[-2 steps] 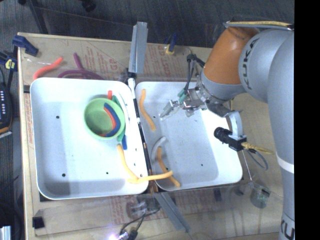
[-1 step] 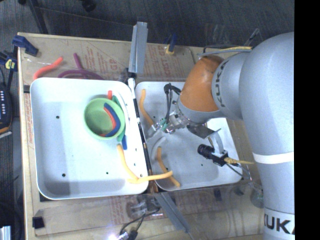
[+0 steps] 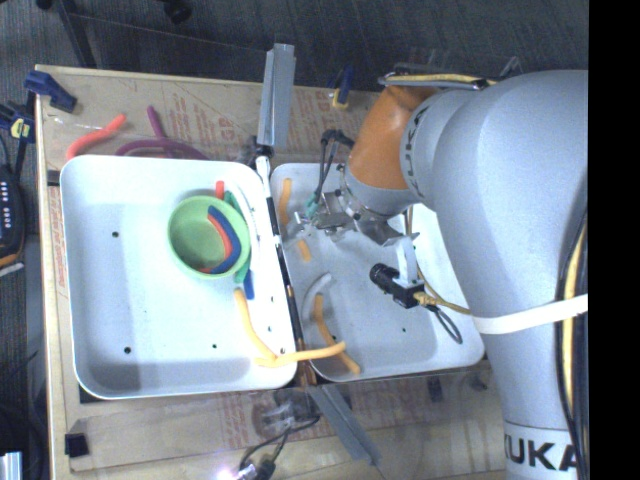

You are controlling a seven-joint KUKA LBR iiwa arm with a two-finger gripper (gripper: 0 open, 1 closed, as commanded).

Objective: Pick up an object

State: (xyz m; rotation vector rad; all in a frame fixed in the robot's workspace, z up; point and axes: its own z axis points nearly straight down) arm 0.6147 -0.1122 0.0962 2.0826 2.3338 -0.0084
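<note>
My gripper [image 3: 303, 221] reaches down into the upper left part of the right bin [image 3: 440, 353], below the grey arm and its orange band [image 3: 380, 153]. A small orange piece [image 3: 305, 251] lies just under the gripper, and an orange stick [image 3: 284, 200] lies just left of it by the bin wall. Lower in that bin are a grey curved piece [image 3: 318, 286] and an orange curved stick [image 3: 322, 320]. Whether anything is held is hidden by the wrist.
The left bin [image 3: 120, 308] holds a green bowl [image 3: 205, 236] with red and blue pieces inside. A long yellow strip [image 3: 262, 346] drapes across the wall between the bins. A black part with a cable [image 3: 392, 283] hangs from the arm over the right bin.
</note>
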